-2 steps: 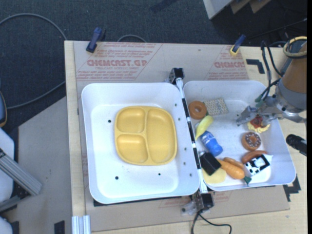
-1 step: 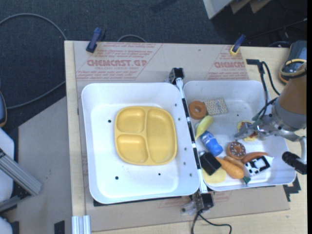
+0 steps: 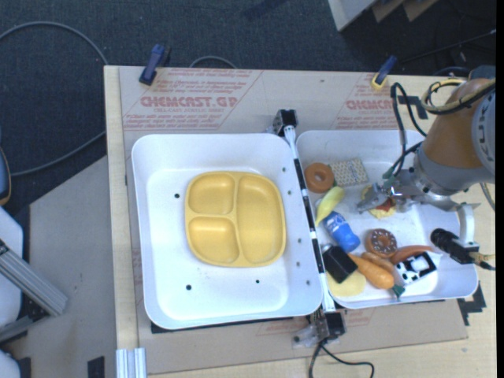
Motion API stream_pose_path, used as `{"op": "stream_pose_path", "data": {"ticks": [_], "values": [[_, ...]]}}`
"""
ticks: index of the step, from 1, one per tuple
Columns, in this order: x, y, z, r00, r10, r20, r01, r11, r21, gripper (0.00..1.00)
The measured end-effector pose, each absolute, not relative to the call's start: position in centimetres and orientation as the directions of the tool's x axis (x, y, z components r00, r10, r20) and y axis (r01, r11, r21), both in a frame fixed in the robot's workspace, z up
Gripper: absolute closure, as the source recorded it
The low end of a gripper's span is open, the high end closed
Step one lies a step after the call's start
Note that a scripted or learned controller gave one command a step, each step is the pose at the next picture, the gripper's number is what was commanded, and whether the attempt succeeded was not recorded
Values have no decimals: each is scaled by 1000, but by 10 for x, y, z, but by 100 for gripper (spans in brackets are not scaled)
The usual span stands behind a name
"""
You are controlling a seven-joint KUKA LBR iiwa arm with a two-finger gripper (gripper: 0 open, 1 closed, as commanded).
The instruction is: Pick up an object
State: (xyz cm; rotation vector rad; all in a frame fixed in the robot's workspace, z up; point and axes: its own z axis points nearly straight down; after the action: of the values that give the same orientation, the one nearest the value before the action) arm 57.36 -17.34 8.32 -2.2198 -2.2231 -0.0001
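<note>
Red-and-yellow toy (image 3: pixel 385 209) lay mid-way up the right bin (image 3: pixel 441 296), beyond the carrot (image 3: pixel 376 270) and chocolate donut (image 3: pixel 383 241), just under the gripper (image 3: pixel 376 198). It looked light, hard and smooth, likely slippery, so best pinched across its narrow sides. Whether the gripper was clenched or released, I could not tell.

Both bins (image 3: pixel 157 211) look like smooth, slightly glossy white plastic, the yellow tray (image 3: pixel 236 217) like matt plastic, and the bench (image 3: pixel 236 101) like printed, paper-faced board.
</note>
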Motion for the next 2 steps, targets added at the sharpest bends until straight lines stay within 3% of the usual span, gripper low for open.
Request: {"op": "stream_pose_path", "data": {"ticks": [1, 2], "values": [[574, -174, 92, -1, 1000, 0, 1000, 1, 0, 100], [567, -127, 173, -1, 1000, 0, 1000, 1, 0, 100]]}}
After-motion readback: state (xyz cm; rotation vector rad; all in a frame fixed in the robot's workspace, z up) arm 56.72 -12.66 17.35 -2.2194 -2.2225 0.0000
